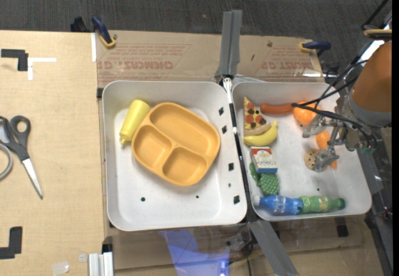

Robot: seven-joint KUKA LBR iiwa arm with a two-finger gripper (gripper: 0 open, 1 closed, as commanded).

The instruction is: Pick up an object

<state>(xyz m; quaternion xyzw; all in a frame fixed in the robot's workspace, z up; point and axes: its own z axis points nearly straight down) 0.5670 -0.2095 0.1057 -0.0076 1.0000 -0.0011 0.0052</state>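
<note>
Gripper (pixel 324 153) is low over the cookie (pixel 310 157); finger state cannot be told. Neighbouring orange piece (pixel 323 139) could be nudged.

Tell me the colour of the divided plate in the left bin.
Orange-yellow divided plate, camera view.

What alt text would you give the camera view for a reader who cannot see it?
The gripper hangs low over the right bin, close to a cookie and orange toy pieces, with a pizza slice, banana, small carton and bottle nearby. The left bin holds a yellow divided tray and a yellow bottle.
</note>
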